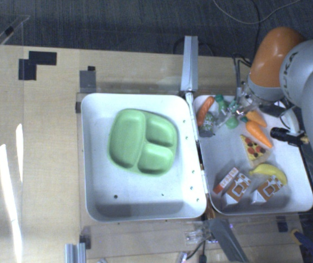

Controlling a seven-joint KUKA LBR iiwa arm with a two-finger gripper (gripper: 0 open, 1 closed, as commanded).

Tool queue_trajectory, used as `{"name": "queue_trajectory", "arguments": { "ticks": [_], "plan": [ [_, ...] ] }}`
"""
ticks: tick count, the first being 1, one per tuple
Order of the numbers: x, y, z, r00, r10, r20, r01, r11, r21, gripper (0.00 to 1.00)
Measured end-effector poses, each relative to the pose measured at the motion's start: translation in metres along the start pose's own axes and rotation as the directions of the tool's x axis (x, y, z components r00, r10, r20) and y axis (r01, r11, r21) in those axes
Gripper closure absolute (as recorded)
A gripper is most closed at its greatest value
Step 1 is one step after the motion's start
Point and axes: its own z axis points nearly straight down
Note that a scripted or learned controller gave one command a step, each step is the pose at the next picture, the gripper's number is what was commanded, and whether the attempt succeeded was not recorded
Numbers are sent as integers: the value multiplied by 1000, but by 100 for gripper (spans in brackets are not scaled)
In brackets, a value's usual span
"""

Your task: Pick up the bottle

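Reached in from the right, grey arm (304,75) with its jaws (230,113) low over the far left corner of the right bin (304,199), right at the clear green-capped bottle (217,114) beside a carrot (205,109); impossible to tell whether clenched or released. Lay alone in the left bin (90,163), a green divided plate (143,141). Sat near the right bin's front: banana (270,172), pizza slice (254,147), small cartons (238,186).
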Motion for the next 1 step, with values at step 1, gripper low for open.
{"name": "queue_trajectory", "arguments": {
  "ticks": [1],
  "plan": [
    [57, 29, -156, 997, 81, -6, -81, 997, -6, 100]
  ]
}}
